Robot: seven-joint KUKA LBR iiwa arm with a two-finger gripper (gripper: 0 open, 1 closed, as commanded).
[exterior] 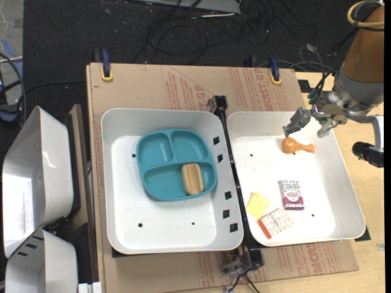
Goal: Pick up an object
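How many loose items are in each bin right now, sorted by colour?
Left bin:
Teal divided plate: 1
Tan block, lying on the plate: 1

Right bin:
Orange pear-shaped toy: 1
Yellow piece: 1
Dark red and white box: 1
Orange and white packet: 1

Total: 6
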